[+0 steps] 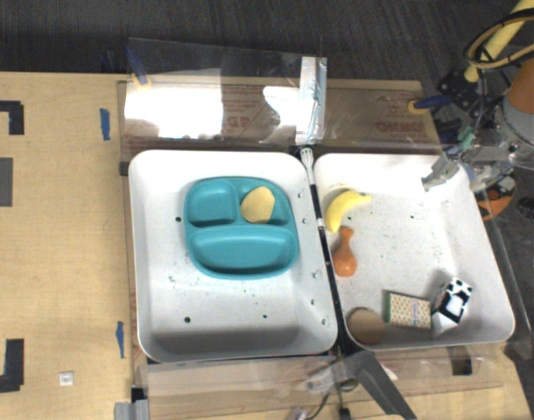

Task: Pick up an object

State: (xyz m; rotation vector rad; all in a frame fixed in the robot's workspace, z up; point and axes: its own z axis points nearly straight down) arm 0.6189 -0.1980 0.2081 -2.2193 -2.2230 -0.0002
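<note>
The grey two-finger gripper [444,171] is hovering over the right white bin's [425,234] far corner, away from the yellow plastic banana [344,206].

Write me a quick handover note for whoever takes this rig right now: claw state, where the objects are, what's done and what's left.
Claw: over the far right corner of the right bin, nothing seen in it; open or shut is unclear from this view.
Right bin: banana and orange piece along the left wall; brown round piece, patterned block and black-and-white toy at the near edge.
Left bin: teal divided plate with a yellow item in its upper right compartment.
Done: no object lifted yet.
Left: descend on one object, grasp and lift it.
</note>
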